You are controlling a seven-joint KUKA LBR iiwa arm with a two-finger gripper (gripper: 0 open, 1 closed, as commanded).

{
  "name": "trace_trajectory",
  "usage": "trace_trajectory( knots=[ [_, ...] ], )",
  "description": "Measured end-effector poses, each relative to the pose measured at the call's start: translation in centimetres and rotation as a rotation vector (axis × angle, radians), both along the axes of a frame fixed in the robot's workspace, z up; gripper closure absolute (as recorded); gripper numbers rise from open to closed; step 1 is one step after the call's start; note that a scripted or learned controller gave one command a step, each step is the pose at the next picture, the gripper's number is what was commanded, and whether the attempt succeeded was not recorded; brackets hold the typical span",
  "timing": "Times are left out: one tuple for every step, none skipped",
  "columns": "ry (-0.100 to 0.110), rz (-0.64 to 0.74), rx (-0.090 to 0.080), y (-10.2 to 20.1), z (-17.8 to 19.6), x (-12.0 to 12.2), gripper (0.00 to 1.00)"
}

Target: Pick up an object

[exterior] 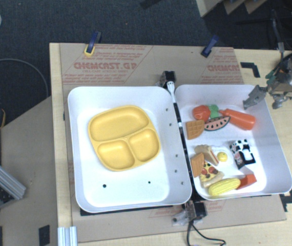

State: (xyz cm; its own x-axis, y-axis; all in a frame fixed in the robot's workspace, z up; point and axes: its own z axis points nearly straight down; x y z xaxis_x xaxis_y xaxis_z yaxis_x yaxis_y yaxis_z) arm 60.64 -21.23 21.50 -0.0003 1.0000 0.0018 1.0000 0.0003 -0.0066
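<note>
A yellow divided plate (124,137) is seen lying in the left bin (79,152), while toy food is gathered in the right bin (276,142), a carrot (240,118) nearest the arm. The gripper (265,99) is held above that bin's far right edge, fingers spread, nothing between them.

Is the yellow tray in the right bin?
No, the yellow tray lies in the left bin.

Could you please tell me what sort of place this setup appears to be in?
Probably a robotics lab bench rather than a kitchen. Two shallow white plastic bins sit clamped on a board, the right one holding plastic toy food, and the grey arm's gripper reaches in over a dark carpeted floor.
</note>
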Motion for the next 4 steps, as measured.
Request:
trace_trajectory(
  knots=[
    [0.0,0.001,0.0,-0.2,-5.3,0.9,0.0],
    [0.001,0.0,0.001,-0.2,-11.7,0.5,0.0],
    [-0.005,0.002,0.003,0.1,-13.0,0.6,0.0],
    [-0.006,0.001,-0.001,-0.1,-11.9,0.6,1.0]
  ],
)
